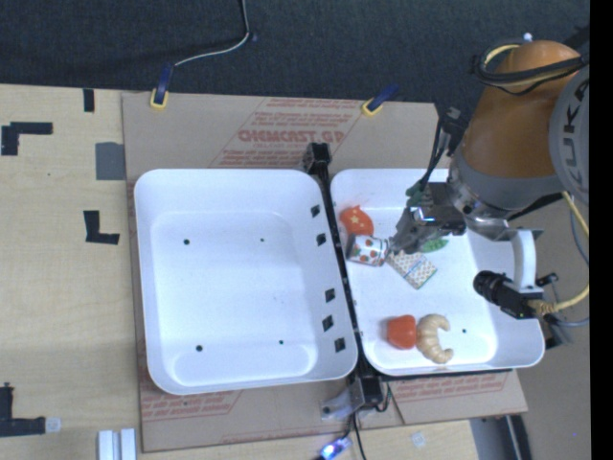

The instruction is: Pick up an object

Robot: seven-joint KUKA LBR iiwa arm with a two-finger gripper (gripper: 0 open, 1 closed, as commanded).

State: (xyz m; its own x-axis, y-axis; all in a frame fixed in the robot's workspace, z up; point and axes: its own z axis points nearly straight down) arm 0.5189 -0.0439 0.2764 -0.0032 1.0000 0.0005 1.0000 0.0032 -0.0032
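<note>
Where the dark floor ends, you see the table [57, 286], tan with black marks, carrying a cardboard sheet [278, 132] held by two clips. On the sheet sit two white bins side by side: the left bin [230, 276] and the right bin [484, 338]. The arm [522, 113] reaches in over the right bin. The gripper [414, 233] hangs low near that bin's centre, just above a patterned packet [415, 269]; you cannot tell how far it is open. Nearby lie a red-and-white can [367, 250], an orange-red ball [357, 221], a red fruit [402, 332] and a pale croissant shape [435, 337]. The red print on the cardboard is too blurred to read.
</note>
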